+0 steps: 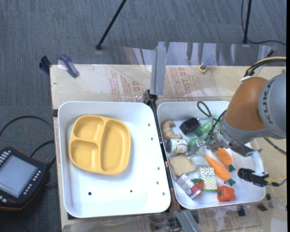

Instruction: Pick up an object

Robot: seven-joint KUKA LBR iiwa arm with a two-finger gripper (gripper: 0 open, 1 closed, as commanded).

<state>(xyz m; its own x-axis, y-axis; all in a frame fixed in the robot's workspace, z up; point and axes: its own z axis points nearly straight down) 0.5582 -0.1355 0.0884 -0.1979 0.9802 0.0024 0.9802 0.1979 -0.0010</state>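
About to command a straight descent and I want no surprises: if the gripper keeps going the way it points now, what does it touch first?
Most likely the small can lying in the right bin, or the clutter beside it. The gripper points down-left toward it, though height above the pile is unclear from this slant.

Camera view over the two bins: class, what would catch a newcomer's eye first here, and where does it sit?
The yellow divided plate lies alone in the left bin. The right bin holds a crowd of small toy foods, among them a carrot and a slice of bread. The grey arm's orange band hangs over that bin's right side.
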